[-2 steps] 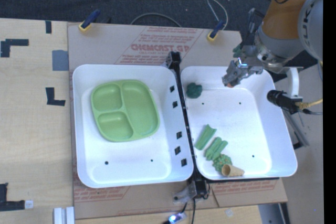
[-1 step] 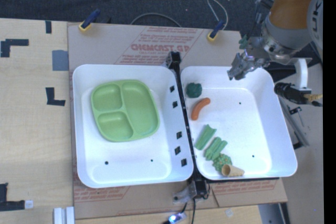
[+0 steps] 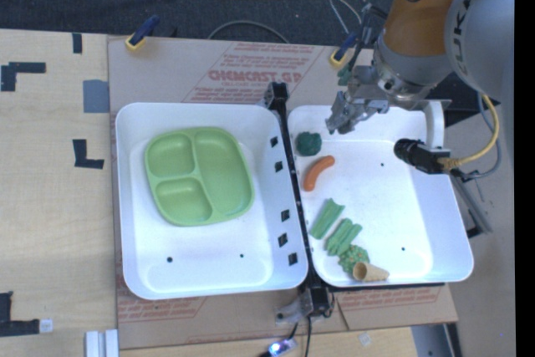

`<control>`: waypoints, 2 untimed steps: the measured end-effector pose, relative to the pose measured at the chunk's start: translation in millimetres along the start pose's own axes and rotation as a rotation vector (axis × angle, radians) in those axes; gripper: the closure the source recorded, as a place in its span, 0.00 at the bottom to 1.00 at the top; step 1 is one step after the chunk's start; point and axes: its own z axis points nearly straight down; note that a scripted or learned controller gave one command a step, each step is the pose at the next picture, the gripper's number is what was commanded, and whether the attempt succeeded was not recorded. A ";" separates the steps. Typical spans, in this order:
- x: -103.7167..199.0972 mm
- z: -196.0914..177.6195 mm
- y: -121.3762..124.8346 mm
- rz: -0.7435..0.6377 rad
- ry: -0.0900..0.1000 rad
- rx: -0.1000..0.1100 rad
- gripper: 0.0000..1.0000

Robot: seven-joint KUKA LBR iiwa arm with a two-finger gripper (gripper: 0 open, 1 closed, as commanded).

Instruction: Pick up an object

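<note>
My gripper (image 3: 338, 123) hangs over the back left part of the right bin (image 3: 418, 205), with nothing seen between its fingers. Just below and left of it lies a dark green lump (image 3: 308, 143). An orange carrot-like piece (image 3: 318, 172) lies in front of that. Further forward are green bean pods (image 3: 327, 217), (image 3: 343, 237), a small green leafy piece (image 3: 354, 256) and a tan cone (image 3: 370, 271).
The left bin (image 3: 142, 263) holds a light green divided plate (image 3: 199, 175). A black divider (image 3: 288, 196) runs between the bins. A black part with a cable (image 3: 418, 155) sticks out over the right bin's right side. Clamps sit at the board's back edge.
</note>
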 end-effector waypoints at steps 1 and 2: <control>57.6 17.2 -1.1 0.000 0.000 0.001 1.00; 109.8 23.3 15.9 -0.001 0.000 -0.001 1.00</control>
